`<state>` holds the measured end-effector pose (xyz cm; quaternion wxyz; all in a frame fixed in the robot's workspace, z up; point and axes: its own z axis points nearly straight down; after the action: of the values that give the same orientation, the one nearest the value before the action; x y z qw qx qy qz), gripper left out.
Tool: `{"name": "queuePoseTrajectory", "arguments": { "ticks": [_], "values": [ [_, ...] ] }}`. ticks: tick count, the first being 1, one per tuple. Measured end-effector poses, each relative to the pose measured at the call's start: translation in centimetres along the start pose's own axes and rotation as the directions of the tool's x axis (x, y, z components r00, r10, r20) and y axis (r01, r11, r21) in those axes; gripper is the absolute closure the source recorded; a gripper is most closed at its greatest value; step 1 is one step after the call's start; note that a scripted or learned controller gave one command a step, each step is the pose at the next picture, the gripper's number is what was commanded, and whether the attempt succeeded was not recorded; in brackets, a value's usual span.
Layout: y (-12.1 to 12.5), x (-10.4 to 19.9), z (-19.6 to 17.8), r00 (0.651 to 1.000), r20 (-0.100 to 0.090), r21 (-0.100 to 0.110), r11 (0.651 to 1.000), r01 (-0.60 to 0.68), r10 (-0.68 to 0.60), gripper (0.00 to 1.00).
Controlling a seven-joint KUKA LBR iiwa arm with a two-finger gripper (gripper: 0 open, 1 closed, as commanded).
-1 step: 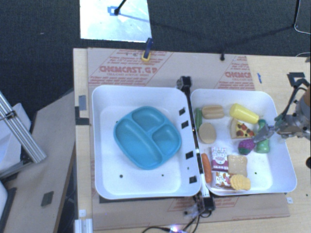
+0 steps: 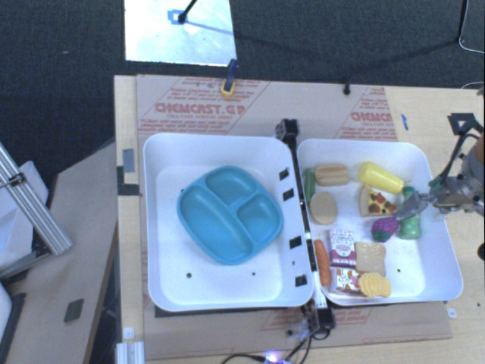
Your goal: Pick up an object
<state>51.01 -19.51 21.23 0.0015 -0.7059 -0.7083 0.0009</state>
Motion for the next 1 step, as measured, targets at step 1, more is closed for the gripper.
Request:
{"name": "queuePoseTrajectory", "arguments": {
  "ticks": [1],
  "values": [
    [-0.63, 0.4, 4.8, 1.0, -0.002, 0.003, 1.0, -0.001, 0.001, 0.0]
  ]
}}
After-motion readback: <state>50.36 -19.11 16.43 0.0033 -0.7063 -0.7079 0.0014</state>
